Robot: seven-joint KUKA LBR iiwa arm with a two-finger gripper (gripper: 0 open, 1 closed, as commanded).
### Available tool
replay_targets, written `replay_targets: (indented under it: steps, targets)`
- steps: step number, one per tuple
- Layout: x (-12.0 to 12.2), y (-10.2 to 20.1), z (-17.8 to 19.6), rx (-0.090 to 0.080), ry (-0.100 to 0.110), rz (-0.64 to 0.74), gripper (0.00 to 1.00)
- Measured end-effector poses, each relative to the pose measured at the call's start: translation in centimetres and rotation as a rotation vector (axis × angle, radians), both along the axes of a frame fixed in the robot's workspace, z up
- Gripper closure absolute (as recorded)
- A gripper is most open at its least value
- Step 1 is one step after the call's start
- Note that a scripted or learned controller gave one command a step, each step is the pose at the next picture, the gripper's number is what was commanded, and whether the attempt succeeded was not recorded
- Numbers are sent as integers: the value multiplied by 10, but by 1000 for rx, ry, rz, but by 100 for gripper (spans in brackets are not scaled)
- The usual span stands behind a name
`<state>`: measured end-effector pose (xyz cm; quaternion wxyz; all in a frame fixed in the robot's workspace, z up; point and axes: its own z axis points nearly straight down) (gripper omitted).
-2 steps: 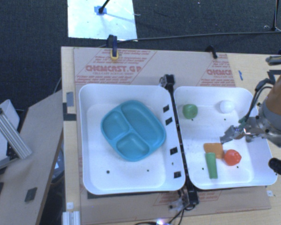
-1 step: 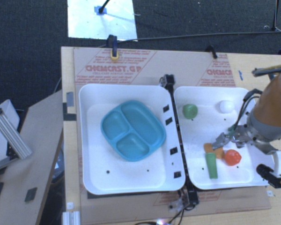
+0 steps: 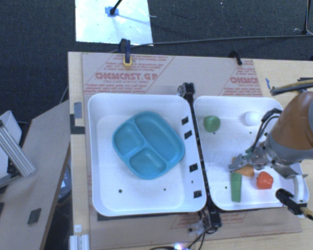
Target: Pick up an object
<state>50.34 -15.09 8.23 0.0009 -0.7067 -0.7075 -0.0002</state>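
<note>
The right bin (image 3: 219, 139) holds a green ball (image 3: 212, 123), a white ball (image 3: 250, 118), a green stick (image 3: 236, 187), a small orange piece (image 3: 245, 171) and a red piece (image 3: 265, 180). My gripper (image 3: 243, 163) hangs low over the bin's front half, directly above the orange piece and close to it. The green stick's top end lies just below and left of the gripper. The red piece sits to its right, under the wrist. Whether the gripper touches the orange piece is hidden.
A blue divided plate (image 3: 147, 145) lies in the left bin (image 3: 107, 191). A black-clipped ridge (image 3: 194, 139) separates the two bins. The arm (image 3: 300, 126) covers the right bin's right side.
</note>
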Motion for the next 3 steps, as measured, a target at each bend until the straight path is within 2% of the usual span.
replay_targets:
  steps: [1,3]
  targets:
    - [2,-1,13,-2,-6,0,100]
    - [-1,-2,140,-4,-10,3,100]
